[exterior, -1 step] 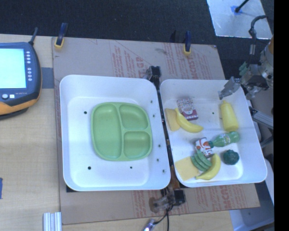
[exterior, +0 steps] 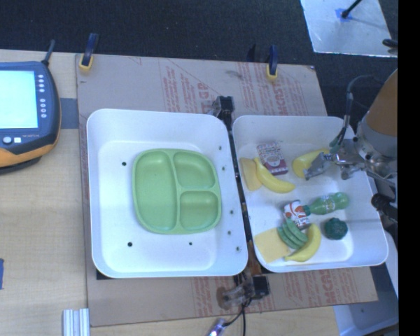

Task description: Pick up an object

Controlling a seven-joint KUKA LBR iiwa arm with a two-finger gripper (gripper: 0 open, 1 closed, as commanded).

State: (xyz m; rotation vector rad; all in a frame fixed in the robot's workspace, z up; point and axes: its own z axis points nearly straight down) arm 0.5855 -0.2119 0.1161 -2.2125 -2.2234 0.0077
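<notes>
I see the gripper [exterior: 323, 165] over the right bin [exterior: 367, 257] near its far right corner, beside a yellow pepper [exterior: 306, 159]. I cannot tell its grip state. A divided green plate [exterior: 176, 190] fills the left bin [exterior: 105, 250].

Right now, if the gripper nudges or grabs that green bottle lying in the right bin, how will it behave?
The green bottle lies on its side and looks round, so a push would probably roll it. It looks like smooth plastic, likely light and possibly slippery between the fingers.
</notes>
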